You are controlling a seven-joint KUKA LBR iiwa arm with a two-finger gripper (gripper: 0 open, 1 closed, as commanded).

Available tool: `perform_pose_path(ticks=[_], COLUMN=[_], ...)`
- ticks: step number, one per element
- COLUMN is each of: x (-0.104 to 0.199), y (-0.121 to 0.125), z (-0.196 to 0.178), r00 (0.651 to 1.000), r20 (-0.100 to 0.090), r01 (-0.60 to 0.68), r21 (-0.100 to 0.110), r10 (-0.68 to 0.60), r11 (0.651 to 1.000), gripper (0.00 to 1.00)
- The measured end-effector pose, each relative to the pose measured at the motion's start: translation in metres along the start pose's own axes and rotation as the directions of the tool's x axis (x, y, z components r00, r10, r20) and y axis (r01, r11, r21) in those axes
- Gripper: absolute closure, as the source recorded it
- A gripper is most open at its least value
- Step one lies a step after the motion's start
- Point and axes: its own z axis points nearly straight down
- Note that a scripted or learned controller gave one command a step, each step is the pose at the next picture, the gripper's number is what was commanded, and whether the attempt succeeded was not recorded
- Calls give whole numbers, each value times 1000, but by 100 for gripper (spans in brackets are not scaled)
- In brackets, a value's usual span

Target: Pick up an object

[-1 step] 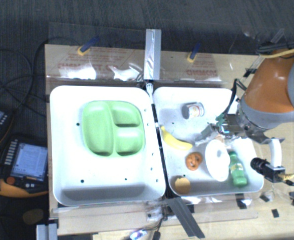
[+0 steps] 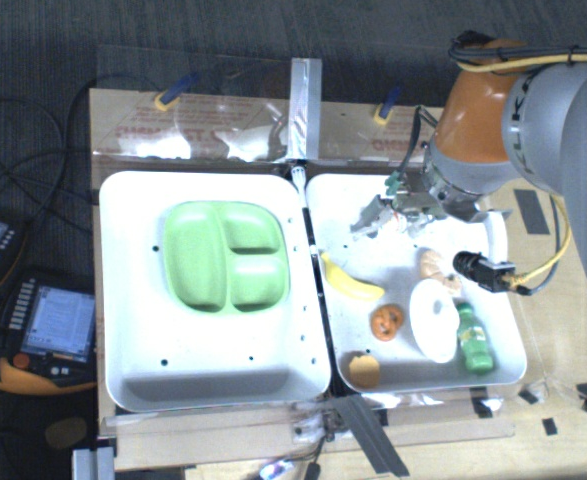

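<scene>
- Claw (image 2: 381, 218): sits over the upper part of the right bin (image 2: 503, 368), near its back-left corner, at the end of the arm (image 2: 493, 118) that reaches in from the right. The metal fingers look spread apart with nothing between them, though at this size the gap is hard to read with certainty.
- Banana (image 2: 351, 283): nearest thing to the claw. It lies on the bin floor below the claw in the picture, toward the near rim and slightly left, close but apart from it. Its long axis runs from upper left, by the wall between the bins, down to lower right; the blunter end points right.
- Orange ball (image 2: 386, 321): just beyond the banana's right end, further toward the near rim.
- White disc (image 2: 434, 320): right of the ball, long axis roughly up and down the picture.
- Green bottle (image 2: 473, 340): lies along the disc's right side, cap end toward the back.
- Pale small object (image 2: 432, 263): right and below the claw; kind unclear.
- Brown round item (image 2: 364, 369): near-left corner of the right bin.
- Green tray (image 2: 225, 254): in the left bin (image 2: 133, 368), well apart from the claw.
- Judgement: the banana is the likeliest target; a grasp across its short axis would suit.
</scene>
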Motion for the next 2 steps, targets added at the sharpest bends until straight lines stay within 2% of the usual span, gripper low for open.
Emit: perform_pose_path(ticks=[1,2], x=[-39,-39], y=[39,39], z=[94,86], r00=[1000,1000], r20=[5,4], r01=[10,9], r21=[-2,1], r10=[-10,-9], r11=[1000,1000], gripper=[0,100])
